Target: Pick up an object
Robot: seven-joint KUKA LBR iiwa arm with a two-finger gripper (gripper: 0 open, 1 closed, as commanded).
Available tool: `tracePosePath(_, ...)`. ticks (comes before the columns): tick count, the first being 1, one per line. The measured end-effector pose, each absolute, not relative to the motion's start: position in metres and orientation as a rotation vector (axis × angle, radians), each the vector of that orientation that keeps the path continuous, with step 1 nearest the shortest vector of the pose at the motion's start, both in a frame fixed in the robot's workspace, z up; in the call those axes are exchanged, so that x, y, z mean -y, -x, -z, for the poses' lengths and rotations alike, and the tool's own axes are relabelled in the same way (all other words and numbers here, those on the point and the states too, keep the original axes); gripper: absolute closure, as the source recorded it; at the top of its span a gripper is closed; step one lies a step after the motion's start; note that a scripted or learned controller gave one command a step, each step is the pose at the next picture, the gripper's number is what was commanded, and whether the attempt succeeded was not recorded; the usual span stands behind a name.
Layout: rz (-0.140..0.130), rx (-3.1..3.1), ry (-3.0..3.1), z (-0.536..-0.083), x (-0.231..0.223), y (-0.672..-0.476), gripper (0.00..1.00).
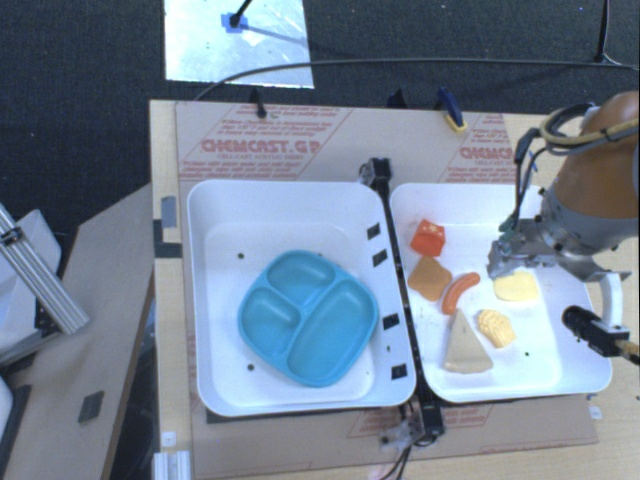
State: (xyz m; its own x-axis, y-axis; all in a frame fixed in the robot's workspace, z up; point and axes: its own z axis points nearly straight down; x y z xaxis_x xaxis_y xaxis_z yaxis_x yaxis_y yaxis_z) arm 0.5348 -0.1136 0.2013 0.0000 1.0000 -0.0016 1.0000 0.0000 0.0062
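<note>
- Arm point(600, 183) reaches in from 3 o'clock, over right bin point(570, 368).
- Gripper point(505, 261) low, at pale yellow piece's point(517, 287) 11 o'clock edge; can't tell open or closed.
- Same bin: red block point(428, 238), brown piece point(429, 279), sausage point(460, 292), cheese wedge point(465, 346), corn point(495, 327).
- Left bin point(225, 218): blue divided plate point(306, 316).

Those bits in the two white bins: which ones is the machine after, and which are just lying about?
For the job:
hand
pale yellow piece
red block
sausage
corn cob
tan slice
cream wedge

Lying about:
blue divided plate
silver sheet
</note>
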Motion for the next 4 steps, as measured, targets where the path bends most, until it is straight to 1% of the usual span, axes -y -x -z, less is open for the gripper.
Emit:
tracePosePath(1,-0.007,-2.222,-2.211,-0.261,0.114,-0.546,1.00)
tracePosePath(2,-0.003,-2.224,-2.214,-0.271,0.115,-0.547,1.00)
tracePosePath(3,-0.003,-2.232,-2.211,-0.257,0.061,-0.559,1.00)
tracePosePath(4,-0.003,-2.233,-2.211,-0.245,-0.001,-0.561,1.00)
